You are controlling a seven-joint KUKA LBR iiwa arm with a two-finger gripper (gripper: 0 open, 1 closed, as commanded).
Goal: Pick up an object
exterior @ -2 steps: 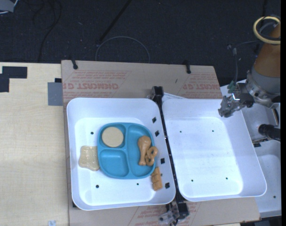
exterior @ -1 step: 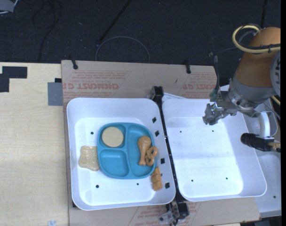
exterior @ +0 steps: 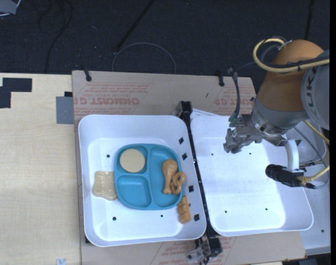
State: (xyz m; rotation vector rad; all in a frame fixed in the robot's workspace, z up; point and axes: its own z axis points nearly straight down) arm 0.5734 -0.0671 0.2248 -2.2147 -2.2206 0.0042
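Note:
In the left bin [exterior: 96, 137] lies a blue divided plate [exterior: 146, 195]. A round tan disc [exterior: 131, 160] rests in its upper left compartment. A tan drumstick [exterior: 169, 171] and a small pretzel [exterior: 179, 180] lie in its right compartment. A pale toast slice [exterior: 104, 185] sits just left of the plate. A small tan piece [exterior: 184, 210] lies below the plate's right corner. My gripper [exterior: 233, 143] hangs over the upper left part of the right bin [exterior: 256, 203], apart from all of these, with nothing visible in it.
A black divider [exterior: 191, 164] runs between the two bins. A black cylindrical part with cables [exterior: 284, 174] juts out from the arm over the right bin's right side. Cardboard [exterior: 157, 95] underlies both bins, and dark floor with cables lies behind.

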